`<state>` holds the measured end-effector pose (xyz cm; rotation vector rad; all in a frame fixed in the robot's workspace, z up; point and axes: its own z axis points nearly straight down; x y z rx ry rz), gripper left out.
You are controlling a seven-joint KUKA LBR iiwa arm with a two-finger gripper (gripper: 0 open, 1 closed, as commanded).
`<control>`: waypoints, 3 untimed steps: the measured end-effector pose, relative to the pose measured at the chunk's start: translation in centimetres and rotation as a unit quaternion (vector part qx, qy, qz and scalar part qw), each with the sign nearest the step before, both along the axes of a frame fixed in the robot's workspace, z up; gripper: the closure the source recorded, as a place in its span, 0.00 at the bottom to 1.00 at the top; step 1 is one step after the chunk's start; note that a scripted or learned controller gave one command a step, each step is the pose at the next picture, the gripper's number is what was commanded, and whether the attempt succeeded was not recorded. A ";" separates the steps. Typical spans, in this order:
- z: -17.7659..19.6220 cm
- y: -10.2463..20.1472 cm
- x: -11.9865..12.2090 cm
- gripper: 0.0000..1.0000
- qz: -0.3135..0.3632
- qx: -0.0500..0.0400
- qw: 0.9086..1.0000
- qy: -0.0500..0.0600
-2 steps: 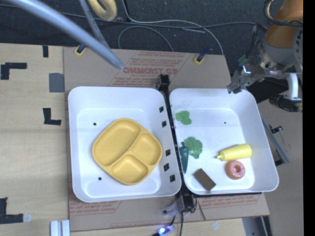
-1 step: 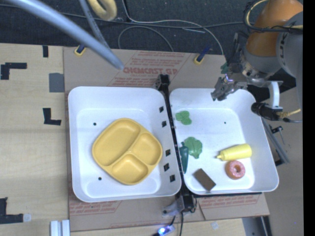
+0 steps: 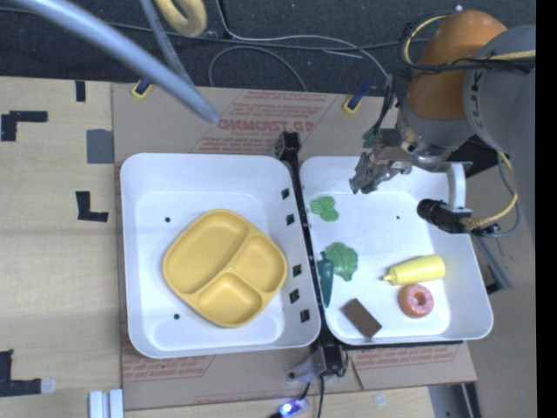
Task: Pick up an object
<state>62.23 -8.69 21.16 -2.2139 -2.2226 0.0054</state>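
The counter (image 3: 52, 251) is pale wood, with a sheet of brown cardboard (image 3: 261, 116) laid over it and a few dark tape marks off to the left. Beyond its far edge lies dark carpet, where thin cables loop about. Two shallow white bins sit side by side on the cardboard, touching along a row of black clips.

The left bin (image 3: 144, 181) carries one thing: a yellow divided plate (image 3: 224, 268) with three compartments, lying flat near the middle.

The right bin (image 3: 470, 316) carries six things. There is one small green piece (image 3: 324, 207) near the far left corner, one green broccoli-like toy (image 3: 341, 260) beside the dividing wall, one dark teal piece (image 3: 325, 280) touching it on the near side, one brown block (image 3: 360, 317) at the near edge, one yellow squeeze bottle (image 3: 416, 271) lying on its side, and one pink doughnut (image 3: 417, 300) just in front of the bottle.

The arm comes in from the right, its orange band high above the bin. The jaws (image 3: 376, 177) hang over the far part of the right bin, apart from every toy; from here I cannot tell whether they are wide or narrow
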 end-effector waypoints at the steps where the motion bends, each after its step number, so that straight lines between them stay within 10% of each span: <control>1: 0.7 5.4 -2.6 1.00 0.000 0.000 1.000 -0.001; 3: 0.6 15.1 -6.7 1.00 0.000 0.000 1.000 0.000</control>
